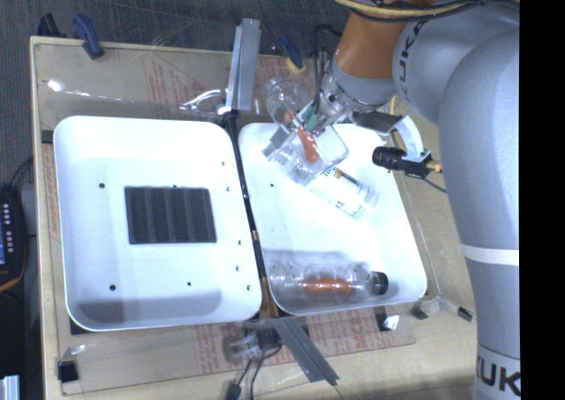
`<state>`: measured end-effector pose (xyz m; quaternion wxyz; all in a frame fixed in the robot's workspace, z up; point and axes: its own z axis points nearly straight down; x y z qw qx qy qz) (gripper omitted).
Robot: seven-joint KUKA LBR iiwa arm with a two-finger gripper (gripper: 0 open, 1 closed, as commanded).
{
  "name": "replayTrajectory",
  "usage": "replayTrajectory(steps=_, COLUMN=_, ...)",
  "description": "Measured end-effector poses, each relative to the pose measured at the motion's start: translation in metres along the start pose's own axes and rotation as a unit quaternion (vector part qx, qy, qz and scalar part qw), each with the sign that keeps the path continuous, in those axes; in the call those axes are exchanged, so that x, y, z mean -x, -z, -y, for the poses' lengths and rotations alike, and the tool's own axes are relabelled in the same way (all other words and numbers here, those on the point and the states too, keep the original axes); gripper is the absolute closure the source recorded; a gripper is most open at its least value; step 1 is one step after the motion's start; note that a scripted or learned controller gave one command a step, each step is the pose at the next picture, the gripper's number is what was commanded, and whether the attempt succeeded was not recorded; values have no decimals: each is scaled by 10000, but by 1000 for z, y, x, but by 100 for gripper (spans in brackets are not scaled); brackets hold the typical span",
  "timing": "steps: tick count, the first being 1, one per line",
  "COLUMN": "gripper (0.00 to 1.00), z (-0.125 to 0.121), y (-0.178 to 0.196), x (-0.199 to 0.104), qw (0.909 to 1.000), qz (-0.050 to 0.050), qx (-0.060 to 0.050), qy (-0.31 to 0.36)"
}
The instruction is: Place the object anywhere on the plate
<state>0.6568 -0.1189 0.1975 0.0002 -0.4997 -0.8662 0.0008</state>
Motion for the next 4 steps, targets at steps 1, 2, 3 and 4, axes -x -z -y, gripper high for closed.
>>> replayTrajectory(steps=1, gripper=100, z=1, y=30, x=-66, qw=9964, qz=-15, qx=-13, qy=850)
replayTrajectory(steps=2, gripper=100, z=-1, y=44, x=-127, qw=9844, qz=-17, qx=-17, qy=1759)
replayTrajectory(steps=3, gripper=0, z=-1, y=44, x=-127, qw=9845, qz=-16, qx=-17, qy=1756)
replayTrajectory(steps=4, gripper=0, z=-27, y=112, x=-210, qw=9423, qz=11, qx=11, qy=3347)
